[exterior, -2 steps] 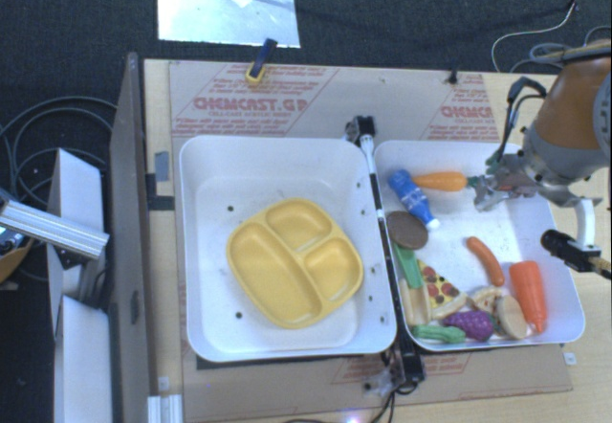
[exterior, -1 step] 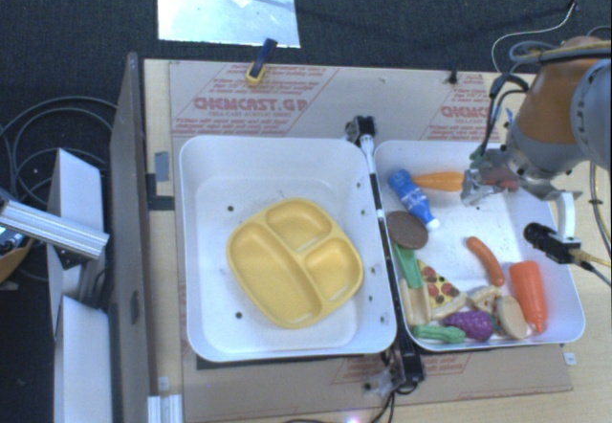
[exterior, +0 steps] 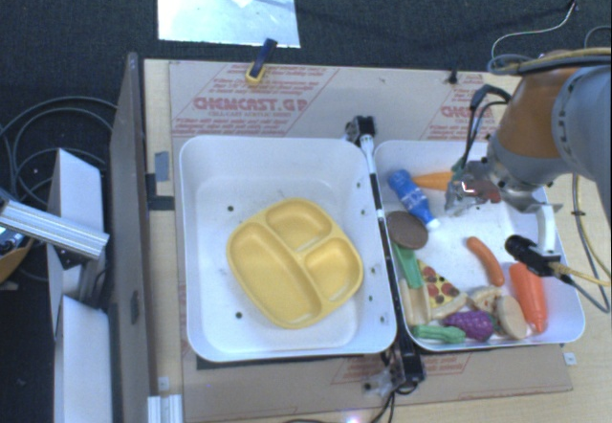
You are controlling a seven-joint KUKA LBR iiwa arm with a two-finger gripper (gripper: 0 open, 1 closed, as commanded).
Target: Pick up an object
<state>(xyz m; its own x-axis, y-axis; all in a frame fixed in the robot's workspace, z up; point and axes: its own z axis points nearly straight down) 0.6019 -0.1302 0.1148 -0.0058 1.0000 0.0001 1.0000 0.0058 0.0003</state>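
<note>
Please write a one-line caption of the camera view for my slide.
Robot arm's gripper above the right bin of toy foods; yellow tray lies in the left bin.

- Bench (exterior: pixel 287 91): flat board surface printed with red lettering.
- Left white bin (exterior: pixel 206 249): rests on the bench, touching its neighbour along the middle.
- Right white bin (exterior: pixel 564 316): rests on the bench beside it.
- Yellow-and-blue clamp (exterior: pixel 258 65): at the bench's far edge.

One fixed camera looked down at a slant from above the counter (exterior: pixel 287 86).
Both white bins, the left bin (exterior: pixel 201 249) and the right bin (exterior: pixel 564 316), sat mid-frame at moderate distance; the arm (exterior: pixel 564 124) entered from the right edge.
</note>
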